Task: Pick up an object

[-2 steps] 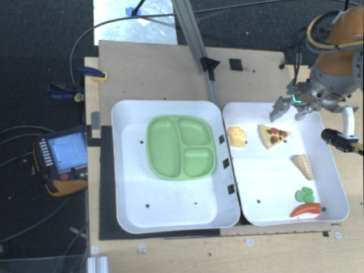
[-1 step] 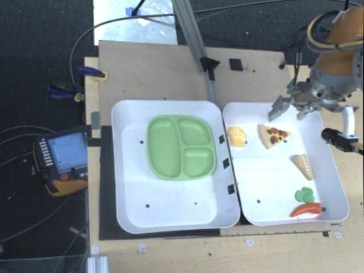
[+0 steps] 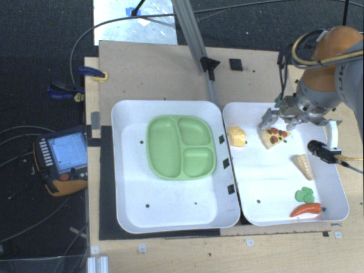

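Note:
My gripper [image 3: 277,126] hangs over the upper part of the right bin [image 3: 267,212], open, just above a toy pizza slice [image 3: 275,136]. The slice lies on the bin floor by the fingertips, and I see nothing clamped between them. To its left, near the bin's left wall, lies a yellow-orange toy bun [image 3: 237,136]. A tan cone [image 3: 303,166] rests right of the middle. In the lower right corner sit a green broccoli piece [image 3: 305,195] and a red sausage [image 3: 306,210].
The left bin [image 3: 131,203] holds a green divided plate [image 3: 182,147] in its upper middle. A grey pole [image 3: 190,30] slants over the bench behind the bins. The arm [image 3: 333,67] comes in from the upper right.

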Tool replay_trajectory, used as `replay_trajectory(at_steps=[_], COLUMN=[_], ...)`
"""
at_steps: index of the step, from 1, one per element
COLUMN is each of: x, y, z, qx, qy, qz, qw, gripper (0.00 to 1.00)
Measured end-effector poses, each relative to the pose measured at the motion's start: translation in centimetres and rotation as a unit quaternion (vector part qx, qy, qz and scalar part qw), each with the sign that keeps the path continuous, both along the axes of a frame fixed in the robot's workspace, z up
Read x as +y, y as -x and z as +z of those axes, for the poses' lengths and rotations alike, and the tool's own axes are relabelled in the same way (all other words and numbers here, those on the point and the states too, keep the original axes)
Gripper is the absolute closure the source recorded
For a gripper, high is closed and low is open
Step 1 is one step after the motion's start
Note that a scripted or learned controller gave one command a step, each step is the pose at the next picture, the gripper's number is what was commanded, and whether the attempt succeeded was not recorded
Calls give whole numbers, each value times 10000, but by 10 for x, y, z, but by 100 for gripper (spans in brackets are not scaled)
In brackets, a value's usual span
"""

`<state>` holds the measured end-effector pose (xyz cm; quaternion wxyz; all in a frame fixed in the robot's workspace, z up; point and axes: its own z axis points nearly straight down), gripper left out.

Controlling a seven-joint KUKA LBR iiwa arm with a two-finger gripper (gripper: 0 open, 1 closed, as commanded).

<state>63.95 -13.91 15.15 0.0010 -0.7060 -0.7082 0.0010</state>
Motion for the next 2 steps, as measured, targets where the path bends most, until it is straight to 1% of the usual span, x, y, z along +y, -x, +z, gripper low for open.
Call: replay_trajectory(at_steps=[1, 2], x=[-1, -2], y=[-2, -7], z=[-59, -59], qx=[-41, -81], qy=[10, 20], qz=[-1, 13], qw=[10000, 10000], gripper=[0, 0])
